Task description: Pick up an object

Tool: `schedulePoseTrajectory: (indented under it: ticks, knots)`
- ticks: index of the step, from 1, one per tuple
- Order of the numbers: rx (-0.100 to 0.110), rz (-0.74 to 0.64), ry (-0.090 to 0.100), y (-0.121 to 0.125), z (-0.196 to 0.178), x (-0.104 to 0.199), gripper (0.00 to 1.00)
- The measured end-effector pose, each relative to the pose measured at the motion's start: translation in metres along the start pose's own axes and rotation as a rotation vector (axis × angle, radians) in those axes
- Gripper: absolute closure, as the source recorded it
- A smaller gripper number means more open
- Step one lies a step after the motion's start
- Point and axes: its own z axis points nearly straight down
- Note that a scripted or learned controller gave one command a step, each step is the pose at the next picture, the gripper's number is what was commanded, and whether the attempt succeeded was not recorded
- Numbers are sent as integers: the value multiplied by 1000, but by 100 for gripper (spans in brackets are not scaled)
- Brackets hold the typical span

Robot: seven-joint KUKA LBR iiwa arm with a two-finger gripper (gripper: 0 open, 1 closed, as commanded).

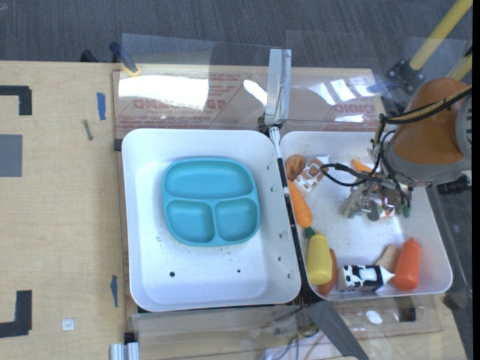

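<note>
Gripper hangs low over the right shallow white bin; I cannot tell its opening or any hold. Nearest candidate: orange plastic carrot left of my gripper, by the bin's left wall. Likely light, rigid, slick; grasp across its mid-body.

Pincer above toy-strewn right bin
</note>
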Motion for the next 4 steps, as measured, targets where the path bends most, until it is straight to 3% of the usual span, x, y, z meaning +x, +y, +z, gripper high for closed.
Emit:
schedulePoseTrajectory:
  ticks: [1, 2, 3, 4]
  knots:
    - [0, 0, 1, 0, 1, 0, 0]
    - [0, 116, 4, 69, 2, -54, 0]
    - [4, 26, 0, -18, -28, -50, 0]
    - [0, 70, 2, -30, 2, -30, 0]
